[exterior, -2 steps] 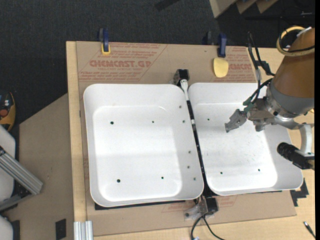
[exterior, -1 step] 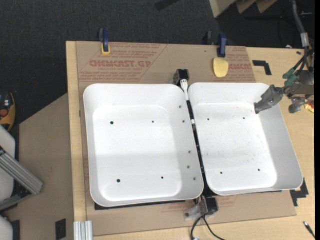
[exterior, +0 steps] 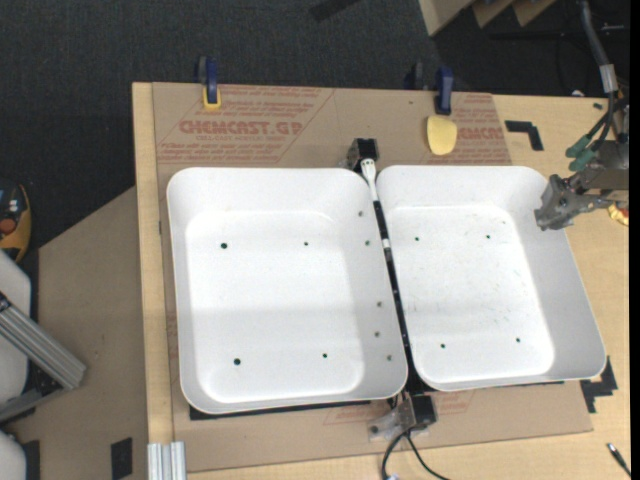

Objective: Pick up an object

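Note:
My gripper (exterior: 556, 210) hovers at the far right rim of the right white bin (exterior: 560, 298), small and grey against the bench. The arm's end (exterior: 600, 173) reaches in behind it from the right edge. The left white bin (exterior: 190, 298) lies beside it, and both floors show white with a few small dark dots. A small pale yellow object (exterior: 441, 134) lies on the brown board just beyond the right bin's far rim, well left of the gripper.
Two blue clamps (exterior: 208, 73) (exterior: 443, 88) hold the brown board (exterior: 250, 118) at its far edge. A black bracket (exterior: 364, 154) and strip run between the bins. Cables and a connector (exterior: 410, 418) sit at the near edge.

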You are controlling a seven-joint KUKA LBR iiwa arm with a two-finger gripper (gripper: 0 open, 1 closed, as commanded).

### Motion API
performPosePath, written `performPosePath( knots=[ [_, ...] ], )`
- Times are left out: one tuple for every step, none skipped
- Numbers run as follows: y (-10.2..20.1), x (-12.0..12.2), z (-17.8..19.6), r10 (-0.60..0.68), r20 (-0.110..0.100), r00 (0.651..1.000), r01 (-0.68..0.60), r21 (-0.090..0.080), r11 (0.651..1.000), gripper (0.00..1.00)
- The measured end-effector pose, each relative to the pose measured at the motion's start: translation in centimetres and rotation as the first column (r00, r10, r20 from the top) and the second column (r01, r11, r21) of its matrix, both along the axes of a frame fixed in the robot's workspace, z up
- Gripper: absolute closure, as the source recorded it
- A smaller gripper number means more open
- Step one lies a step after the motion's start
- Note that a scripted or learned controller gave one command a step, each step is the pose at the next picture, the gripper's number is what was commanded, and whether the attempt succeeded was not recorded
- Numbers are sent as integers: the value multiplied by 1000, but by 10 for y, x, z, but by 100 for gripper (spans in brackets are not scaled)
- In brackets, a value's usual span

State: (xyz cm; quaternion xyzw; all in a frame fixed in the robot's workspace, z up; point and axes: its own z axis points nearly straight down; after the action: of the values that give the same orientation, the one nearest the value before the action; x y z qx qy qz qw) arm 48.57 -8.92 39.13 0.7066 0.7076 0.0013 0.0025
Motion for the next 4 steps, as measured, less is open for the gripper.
performPosePath(
  knots=[
    [36, 77, -96, 4, -8, 1000, -4, 3, 1000, 100],
    [52, 101, 41, 3, 14, 1000, -3, 0, 1000, 100],
    [75, 126, -66, 1, -14, 1000, -1, 3, 1000, 100],
    [204, 136, -118, 12, -13, 1000, -11, 6, 1000, 100]
  ],
)
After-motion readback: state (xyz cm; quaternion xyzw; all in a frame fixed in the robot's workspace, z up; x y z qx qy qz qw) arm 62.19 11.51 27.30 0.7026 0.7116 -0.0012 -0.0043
